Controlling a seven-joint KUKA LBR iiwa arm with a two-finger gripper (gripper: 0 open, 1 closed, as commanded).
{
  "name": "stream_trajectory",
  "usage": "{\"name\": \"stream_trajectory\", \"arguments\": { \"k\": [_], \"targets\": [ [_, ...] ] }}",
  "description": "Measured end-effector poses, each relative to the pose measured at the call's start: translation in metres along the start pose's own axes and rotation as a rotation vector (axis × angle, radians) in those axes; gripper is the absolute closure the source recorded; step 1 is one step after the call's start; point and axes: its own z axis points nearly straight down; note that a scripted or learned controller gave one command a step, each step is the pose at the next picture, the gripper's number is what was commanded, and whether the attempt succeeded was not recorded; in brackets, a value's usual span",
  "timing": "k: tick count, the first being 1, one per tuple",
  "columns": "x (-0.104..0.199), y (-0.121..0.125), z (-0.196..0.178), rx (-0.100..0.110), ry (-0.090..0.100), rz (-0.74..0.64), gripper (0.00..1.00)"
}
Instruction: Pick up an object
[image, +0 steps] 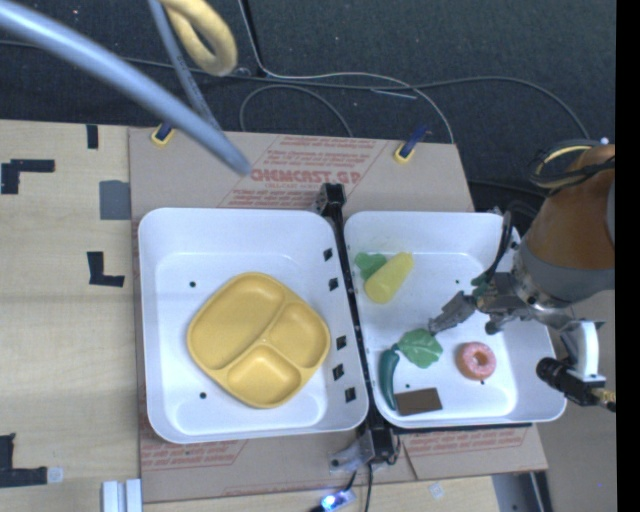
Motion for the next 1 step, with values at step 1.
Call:
{"name": "stream_trajectory", "arguments": {
  "k": [1],
  "targets": [
    [0.0005, 0.0027, -0.0055, -0.011, -0.002, -0.004, 0.00]
  ]
}}
